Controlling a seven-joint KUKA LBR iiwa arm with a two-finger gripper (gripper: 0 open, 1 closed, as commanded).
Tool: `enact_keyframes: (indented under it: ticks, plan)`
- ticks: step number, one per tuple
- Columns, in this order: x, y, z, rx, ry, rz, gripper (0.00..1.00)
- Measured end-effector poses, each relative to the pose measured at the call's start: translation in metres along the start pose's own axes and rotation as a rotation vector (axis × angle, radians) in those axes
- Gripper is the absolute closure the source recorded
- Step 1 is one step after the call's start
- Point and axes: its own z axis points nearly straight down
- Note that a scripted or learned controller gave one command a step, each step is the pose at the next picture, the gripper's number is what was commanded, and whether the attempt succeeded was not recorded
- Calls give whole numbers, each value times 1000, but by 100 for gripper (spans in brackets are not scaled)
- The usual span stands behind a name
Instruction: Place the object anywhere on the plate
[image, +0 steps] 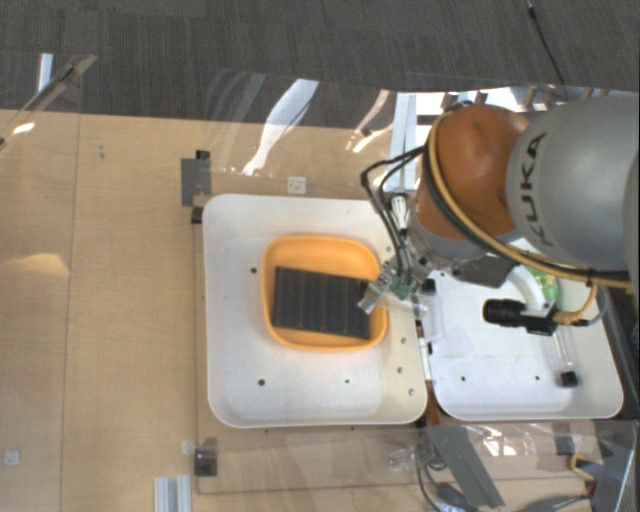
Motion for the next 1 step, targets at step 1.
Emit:
enact_keyframes:
  ticks: [1]
  plan:
    - [0, 0, 0, 0, 0, 1, 0]
